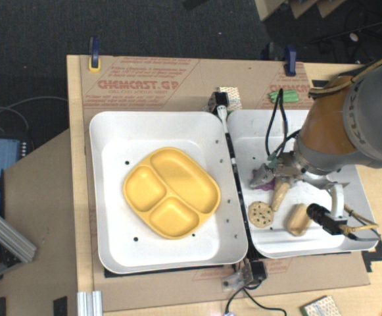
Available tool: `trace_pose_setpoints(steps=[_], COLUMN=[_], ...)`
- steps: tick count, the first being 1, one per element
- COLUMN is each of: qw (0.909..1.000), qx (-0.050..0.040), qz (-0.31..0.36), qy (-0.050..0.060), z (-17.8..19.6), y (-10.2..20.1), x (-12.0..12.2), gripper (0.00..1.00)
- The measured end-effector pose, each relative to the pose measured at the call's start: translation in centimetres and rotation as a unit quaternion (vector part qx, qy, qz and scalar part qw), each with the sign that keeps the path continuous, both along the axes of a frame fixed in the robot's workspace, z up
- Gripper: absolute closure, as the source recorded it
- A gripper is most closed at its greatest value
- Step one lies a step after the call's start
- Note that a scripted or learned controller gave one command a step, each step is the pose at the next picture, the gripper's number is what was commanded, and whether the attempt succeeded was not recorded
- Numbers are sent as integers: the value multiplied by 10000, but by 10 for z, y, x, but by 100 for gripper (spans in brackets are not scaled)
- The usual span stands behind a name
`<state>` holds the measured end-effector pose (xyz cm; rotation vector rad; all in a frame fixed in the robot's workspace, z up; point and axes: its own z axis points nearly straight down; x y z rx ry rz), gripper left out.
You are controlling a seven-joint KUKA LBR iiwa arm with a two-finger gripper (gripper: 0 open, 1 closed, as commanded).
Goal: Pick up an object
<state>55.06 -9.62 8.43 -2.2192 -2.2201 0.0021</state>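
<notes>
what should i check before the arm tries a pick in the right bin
1. Targets present: ok, cookie, tan block and purple piece lie in the right bin.
2. Gripper over that bin: ok.
3. Object already held: cannot tell, the arm covers that spot.
4. Cookie apart from tan block: ok, white floor shows between them.
5. Yellow plate out of the way: ok, in the left bin.
</notes>
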Motion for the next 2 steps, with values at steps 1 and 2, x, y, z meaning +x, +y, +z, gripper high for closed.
trace_pose_setpoints(steps=[1, 2], qw=[10000, 10000], qx=[-4, -9], qz=[-7, 22], qy=[-20, -64], z=[10, 105], y=[0, 57], x=[1, 64], gripper=[100, 100])
